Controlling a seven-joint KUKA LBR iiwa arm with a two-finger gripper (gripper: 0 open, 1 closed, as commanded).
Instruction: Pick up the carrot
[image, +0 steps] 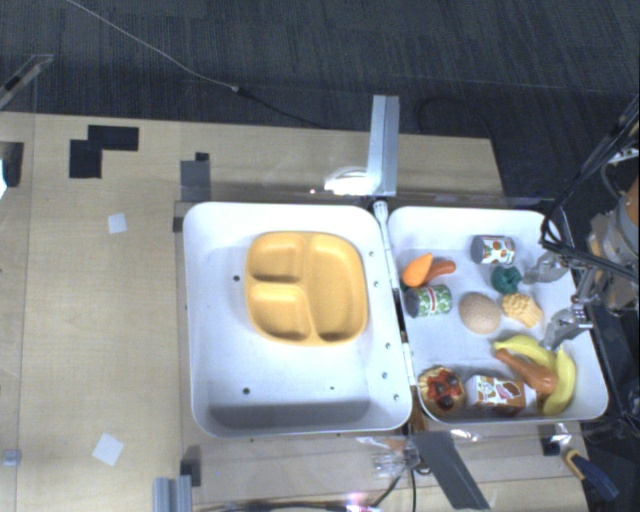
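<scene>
The jaws (562, 298) sit at the right bin's (455, 222) right edge, half cut off; whether they are spread is unclear. The carrot (427, 268), smooth, tapered and orange, lies near that bin's upper-left corner, touching a green-labelled can (429, 300).

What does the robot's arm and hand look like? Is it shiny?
The robot's silver-grey metal hand looks a little shiny, with two short pale fingers. Thin black cables loop around it. Behind it, at the picture's right edge, sits a bit of the arm's orange band.
</scene>
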